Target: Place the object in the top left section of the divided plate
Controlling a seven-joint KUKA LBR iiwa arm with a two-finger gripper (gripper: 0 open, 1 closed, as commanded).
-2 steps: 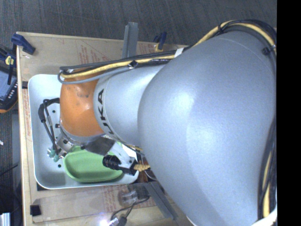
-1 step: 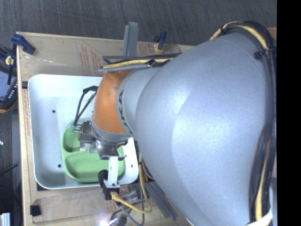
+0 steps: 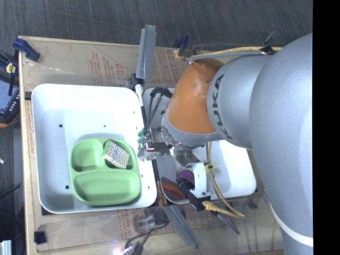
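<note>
The patterned object (image 3: 117,154) lay in the green divided plate's (image 3: 103,187) top right section. Jaw state could not be told; a regrasp might misplace it again.

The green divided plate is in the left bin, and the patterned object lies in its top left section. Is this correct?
Not quite. In the camera view, the green divided plate is in the left bin, but the patterned object lies in its top right section, not the top left one.
</note>
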